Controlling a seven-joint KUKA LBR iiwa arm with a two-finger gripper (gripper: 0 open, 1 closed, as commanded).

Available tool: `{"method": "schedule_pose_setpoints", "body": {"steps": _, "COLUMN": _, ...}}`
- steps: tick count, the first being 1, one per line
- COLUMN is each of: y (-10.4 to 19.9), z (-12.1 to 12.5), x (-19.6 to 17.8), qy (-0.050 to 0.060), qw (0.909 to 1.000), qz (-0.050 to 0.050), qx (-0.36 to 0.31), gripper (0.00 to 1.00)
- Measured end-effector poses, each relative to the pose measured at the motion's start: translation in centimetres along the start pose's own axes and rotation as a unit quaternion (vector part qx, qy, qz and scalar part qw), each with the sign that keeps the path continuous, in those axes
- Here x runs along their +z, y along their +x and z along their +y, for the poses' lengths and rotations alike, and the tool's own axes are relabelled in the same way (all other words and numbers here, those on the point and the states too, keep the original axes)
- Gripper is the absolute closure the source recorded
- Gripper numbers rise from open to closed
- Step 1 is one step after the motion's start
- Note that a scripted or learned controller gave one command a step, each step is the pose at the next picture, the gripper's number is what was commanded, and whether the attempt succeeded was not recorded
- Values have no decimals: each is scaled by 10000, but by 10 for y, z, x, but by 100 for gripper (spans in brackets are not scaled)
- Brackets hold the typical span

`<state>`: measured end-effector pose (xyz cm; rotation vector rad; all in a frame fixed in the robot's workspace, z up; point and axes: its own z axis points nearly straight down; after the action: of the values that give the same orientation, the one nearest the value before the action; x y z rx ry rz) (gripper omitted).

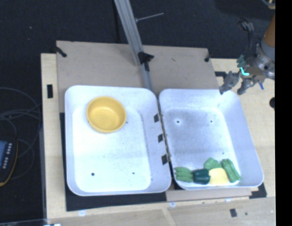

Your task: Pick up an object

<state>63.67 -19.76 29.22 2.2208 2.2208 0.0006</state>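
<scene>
Pile lies at seven o'clock from me, at the near end of the right bin.

My gripper [234, 85] hangs released and holding nothing over the far right corner of the right bin [198, 126], its two fingers spread. The things I could take are huddled in that bin's near corner: a green piece [183, 173], a dark green block [201, 176], a yellow piece [218, 176] and a striped green piece [231, 170], all touching or just beside one another. The striped one's long axis runs roughly eleven to five o'clock. The yellow bowl [106, 114] sits in the left bin [108, 173], well apart at nine o'clock. I judge the pile the nearer target.
</scene>
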Motion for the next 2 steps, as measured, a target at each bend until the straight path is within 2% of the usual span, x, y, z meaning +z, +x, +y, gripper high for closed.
{"method": "schedule_pose_setpoints", "body": {"steps": 1, "y": 0, "z": 0, "x": 0, "qy": 0, "qw": 10000, "qz": 0, "qx": 0, "gripper": 0}}
{"method": "schedule_pose_setpoints", "body": {"steps": 2, "y": 0, "z": -2, "x": 42, "qy": 18, "qw": 10000, "qz": 2, "qx": 1, "gripper": 0}}
